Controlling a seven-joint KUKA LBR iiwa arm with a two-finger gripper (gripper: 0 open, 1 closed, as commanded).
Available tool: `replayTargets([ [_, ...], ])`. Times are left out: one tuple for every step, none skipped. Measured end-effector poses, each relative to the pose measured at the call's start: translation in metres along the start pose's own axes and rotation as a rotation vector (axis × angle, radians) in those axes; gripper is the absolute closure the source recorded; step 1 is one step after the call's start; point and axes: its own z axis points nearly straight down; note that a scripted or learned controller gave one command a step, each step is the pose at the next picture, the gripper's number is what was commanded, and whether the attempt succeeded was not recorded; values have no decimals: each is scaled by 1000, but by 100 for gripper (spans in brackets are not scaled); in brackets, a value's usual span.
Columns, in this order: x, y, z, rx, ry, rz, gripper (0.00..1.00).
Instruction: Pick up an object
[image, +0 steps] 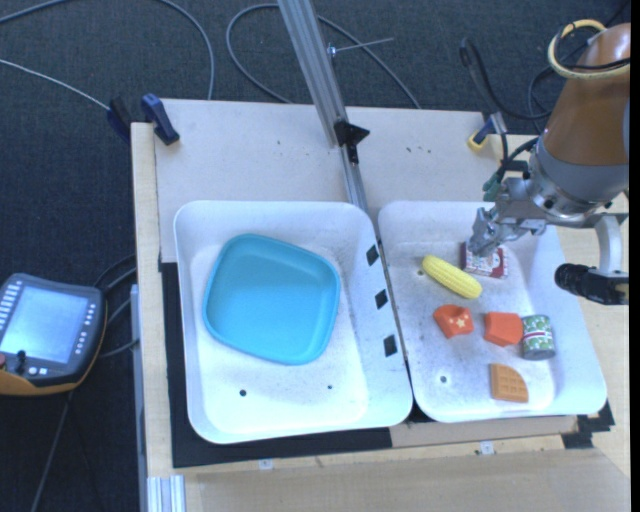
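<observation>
Gripper sits low over the right bin, at its upper-middle, coming off the grey wrist w/ the orange band above it. You can't tell from this angle whether it's spread or pressed together; the tip is a dark blur against what's under it.

Directly under/just below the tip you've got a small red-and-white packet, lying flat on the bin floor. Looks touching or nearly so, can't say which. Nothing visibly pinched.

Other stuff in the same bin, relative to the gripper:
- yellow corn cob, just beside the packet on its left, tilted diagonally, near the tip
- small orange-red piece, below the corn
- orange block, below the packet, right of the orange-red piece
- green-labelled can, touching or just beside the block's right side, on its side
- tan-orange waffle-like slab, lowest in the bin, well apart from the gripper

Left bin holds a blue square plate, well apart from the arm. Both bins rest on the bench. Handheld pendant lies off to the far left, off the bench.
</observation>
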Motion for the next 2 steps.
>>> replayTargets([
  [52,5,11,1,0,0,100],
  [111,16,13,0,-1,-1,100],
])
